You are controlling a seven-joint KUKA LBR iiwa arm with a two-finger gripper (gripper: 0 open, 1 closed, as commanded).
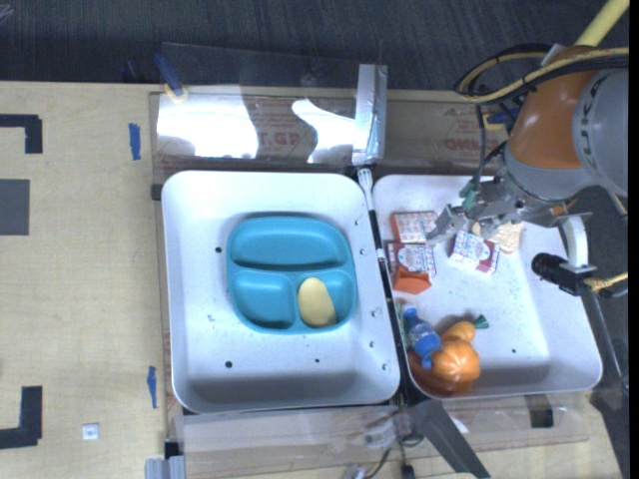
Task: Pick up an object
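Right bin (529, 352); pincer (467, 215) over packets (414, 242), fingertips indistinct

Arm (584, 118) — cut off at right edge. Packets (469, 245) beneath gripper (477, 211) — partly covered; labels unreadable. Bottle (421, 337) — blurred.

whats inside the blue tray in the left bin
One yellow egg-shaped object lies in the lower right compartment of the blue tray. The other compartments show bare blue plastic. Whatever lies under the tray, on the left bin floor, is covered.
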